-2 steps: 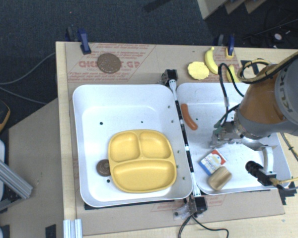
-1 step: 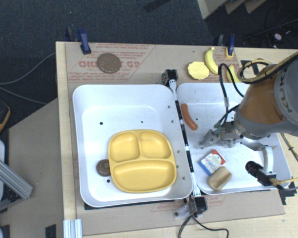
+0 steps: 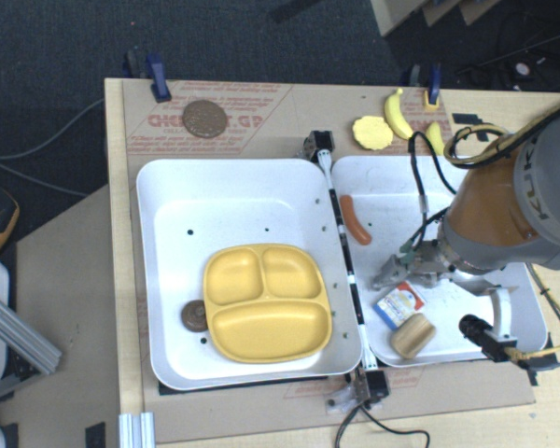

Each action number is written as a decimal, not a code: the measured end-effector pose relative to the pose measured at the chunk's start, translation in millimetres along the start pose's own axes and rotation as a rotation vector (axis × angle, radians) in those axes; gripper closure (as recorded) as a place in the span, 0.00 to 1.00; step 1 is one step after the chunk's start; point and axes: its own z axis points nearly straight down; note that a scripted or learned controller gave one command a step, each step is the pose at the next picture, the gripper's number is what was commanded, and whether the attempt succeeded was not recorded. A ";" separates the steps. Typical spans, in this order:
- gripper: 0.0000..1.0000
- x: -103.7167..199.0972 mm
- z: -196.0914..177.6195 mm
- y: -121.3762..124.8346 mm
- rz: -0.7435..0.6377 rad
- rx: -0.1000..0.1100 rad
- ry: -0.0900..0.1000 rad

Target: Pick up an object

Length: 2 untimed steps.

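My gripper (image 3: 403, 271) hangs low in the right bin (image 3: 518, 329), near that bin's middle left. Just below it lies a small white carton with blue and red print (image 3: 399, 304). A tan bread-like chunk (image 3: 413, 335) rests by the carton at the bin's front. An orange-red sausage (image 3: 357, 220) lies at the bin's upper left, apart from the gripper. Nothing visible is held.
The left bin (image 3: 168, 203) holds a yellow divided plate (image 3: 266, 301) and a brown cookie (image 3: 194, 315). On the bench behind the bins lie a brown disc (image 3: 204, 118), a yellow wafer (image 3: 372, 132) and two bananas (image 3: 399, 115). Cables loop over the arm (image 3: 490, 208).
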 end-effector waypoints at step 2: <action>0.00 0.5 -1.5 67.1 -0.003 -0.009 -0.003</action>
